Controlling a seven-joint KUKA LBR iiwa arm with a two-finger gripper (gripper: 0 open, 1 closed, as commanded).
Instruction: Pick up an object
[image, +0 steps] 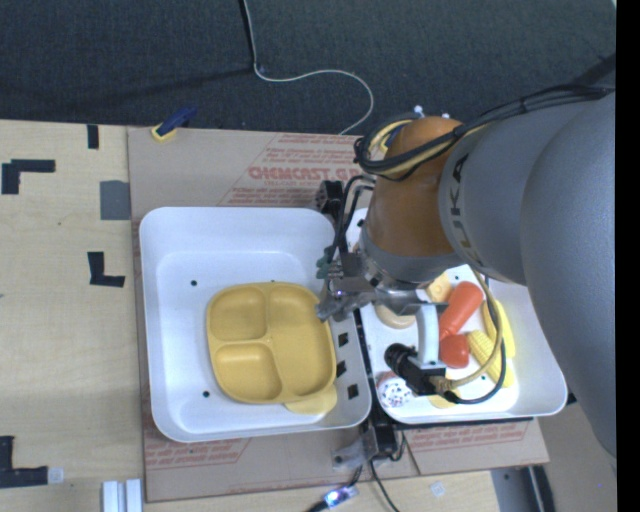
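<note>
Over the wall shared by the two bins, the pincer (338, 292) is hanging low just beside the right rim of the yellow divided plate (265, 340); whether it is wide or narrow cannot be told, as the grey arm (520, 190) is crowding it from above. The plate is lying flat in the left bin (170, 250), toward that bin's lower right corner in the view. An orange carrot-shaped piece (462, 308), a yellow piece (490, 345) just beside it and a small speckled white item (397, 394) are sitting in the right bin (545, 385), partly under the arm.
</note>
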